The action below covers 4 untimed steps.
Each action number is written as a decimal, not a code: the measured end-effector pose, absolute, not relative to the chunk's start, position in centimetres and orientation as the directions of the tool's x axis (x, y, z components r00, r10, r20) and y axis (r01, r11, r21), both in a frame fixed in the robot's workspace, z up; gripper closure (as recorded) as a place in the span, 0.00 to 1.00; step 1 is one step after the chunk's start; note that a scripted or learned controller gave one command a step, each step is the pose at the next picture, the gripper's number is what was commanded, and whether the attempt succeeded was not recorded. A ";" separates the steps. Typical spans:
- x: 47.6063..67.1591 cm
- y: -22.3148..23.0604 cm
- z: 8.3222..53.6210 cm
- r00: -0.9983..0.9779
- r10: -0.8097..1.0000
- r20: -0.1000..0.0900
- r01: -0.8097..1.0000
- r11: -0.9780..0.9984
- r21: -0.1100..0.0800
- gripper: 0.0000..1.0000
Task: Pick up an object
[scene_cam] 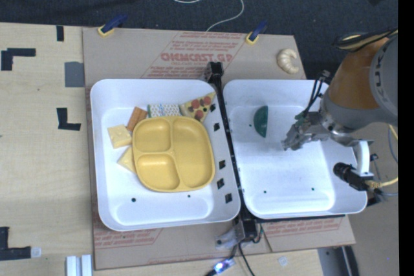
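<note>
Camera view looks down on two shallow white plastic bins. Inside the right bin (284, 194), the gripper (292, 140) hangs low, and whether it is spread or pressed together cannot be told. A small dark green rounded object (261, 121) lies at its ten o'clock, near but apart. The left bin (107, 200) holds a yellow divided plastic plate (173, 153).
</note>
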State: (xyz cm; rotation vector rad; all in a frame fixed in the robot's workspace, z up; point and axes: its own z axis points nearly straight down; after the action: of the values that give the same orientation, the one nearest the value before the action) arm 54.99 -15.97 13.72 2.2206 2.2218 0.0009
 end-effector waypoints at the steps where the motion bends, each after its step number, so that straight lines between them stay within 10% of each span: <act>1: 54.1 -15.7 19.3 -0.001 1.000 -0.001 1.000 0.001 0.003 1.00; 4: 53.9 -4.5 21.9 -0.006 1.000 0.002 1.000 0.006 -0.003 1.00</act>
State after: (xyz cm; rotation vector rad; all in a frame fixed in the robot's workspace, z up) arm 53.86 -4.54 21.90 2.2167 2.2310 -0.0020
